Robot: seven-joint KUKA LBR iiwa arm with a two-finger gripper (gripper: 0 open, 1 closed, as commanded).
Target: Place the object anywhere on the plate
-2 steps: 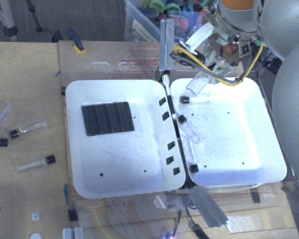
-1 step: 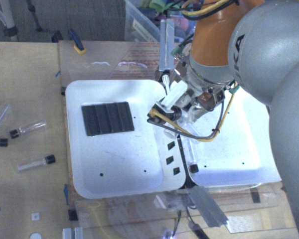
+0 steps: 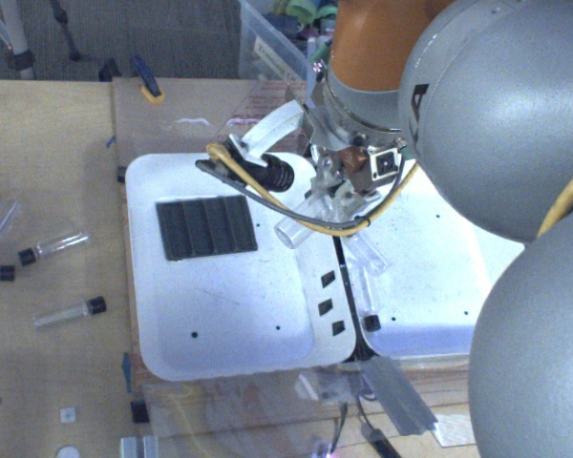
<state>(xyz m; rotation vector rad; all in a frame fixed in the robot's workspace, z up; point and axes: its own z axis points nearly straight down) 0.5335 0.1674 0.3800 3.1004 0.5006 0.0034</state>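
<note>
The gripper [image 3: 336, 191] hovers over the bins' shared edge; I cannot tell its state, and a clear tube [image 3: 291, 232] below could slip off the dark ridged plate [image 3: 206, 227]

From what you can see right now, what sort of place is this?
Most likely a robotics lab test bench. A large grey arm reaches over two shallow white bins, loose clear vials with black caps lie on the wooden bench, and a plastic tub of odds and ends sits behind.
</note>
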